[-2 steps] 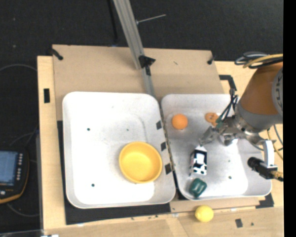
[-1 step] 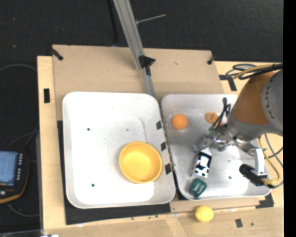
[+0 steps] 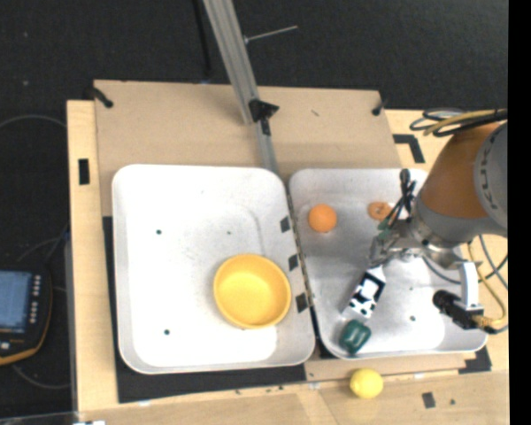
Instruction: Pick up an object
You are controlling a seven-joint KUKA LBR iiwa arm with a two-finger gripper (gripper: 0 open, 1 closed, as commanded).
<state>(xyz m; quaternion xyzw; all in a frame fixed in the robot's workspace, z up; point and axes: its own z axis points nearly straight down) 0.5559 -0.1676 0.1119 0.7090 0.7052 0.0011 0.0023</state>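
Table bench, right bin (image 3: 336,189): pincer (image 3: 382,253) above black-and-white block (image 3: 365,294), jaw state indeterminable. Likely light, rigid; grasp across narrow sides.

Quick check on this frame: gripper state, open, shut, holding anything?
Gripper: cannot be told. It sits low in the right bin, just above the black-and-white object, with nothing seen held.

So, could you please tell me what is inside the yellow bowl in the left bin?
The yellow bowl shows only its own yellow inside; no object is visible in it. Whatever lies beneath it on the left bin floor is covered.
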